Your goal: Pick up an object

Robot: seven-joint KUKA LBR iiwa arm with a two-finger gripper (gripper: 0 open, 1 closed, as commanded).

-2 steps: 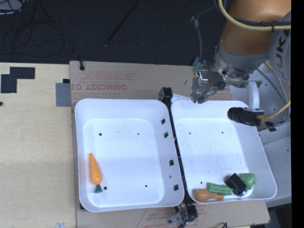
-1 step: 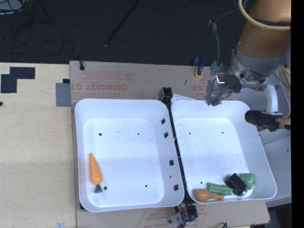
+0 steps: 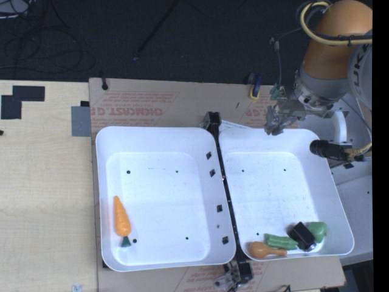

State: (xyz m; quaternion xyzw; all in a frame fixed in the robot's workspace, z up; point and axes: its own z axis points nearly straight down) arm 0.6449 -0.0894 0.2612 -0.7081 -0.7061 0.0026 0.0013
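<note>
The hand [image 3: 275, 125] hangs over the far rim of the right bin [image 3: 340, 205], near its back left corner; whether it is open or closed cannot be told, and nothing is seen in it. The grey arm [image 3: 331, 53] with its orange band reaches in from the right.

In the right bin, four things crowd the near right corner: a green toy vegetable [image 3: 279, 241], a tan pear-shaped toy [image 3: 265, 250] against the near wall, a black block [image 3: 302, 235] and a pale green piece [image 3: 317, 229] touching it. The rest of that bin's floor lies open.

In the left bin [image 3: 103, 193], a toy carrot [image 3: 121, 218] lies alone near the left wall, close to the near left corner, with open floor to its right.

Both bins sit on a cardboard sheet [image 3: 158, 105] on the tabletop [image 3: 42, 181].
</note>
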